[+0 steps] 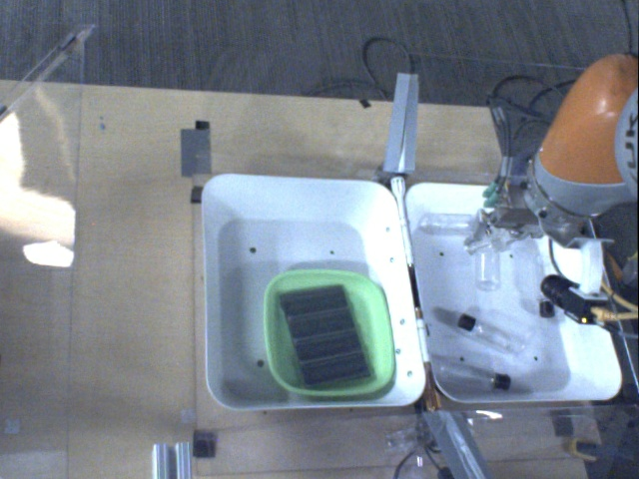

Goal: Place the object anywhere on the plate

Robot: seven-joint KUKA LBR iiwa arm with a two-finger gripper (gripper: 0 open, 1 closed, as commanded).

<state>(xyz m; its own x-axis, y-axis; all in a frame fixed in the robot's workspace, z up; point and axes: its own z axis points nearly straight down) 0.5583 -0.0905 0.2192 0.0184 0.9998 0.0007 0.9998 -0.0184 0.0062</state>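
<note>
1. Your table carries two white bins; the left bin lies well left of the hand.
2. The green plate there already bears a dark ridged block.
3. Your hand hangs over the right bin; whether it is wide or narrow, I cannot tell.
4. Clear tubes lie just below it, so you are likely at the pickup step: descend, grip, then carry left.
</note>
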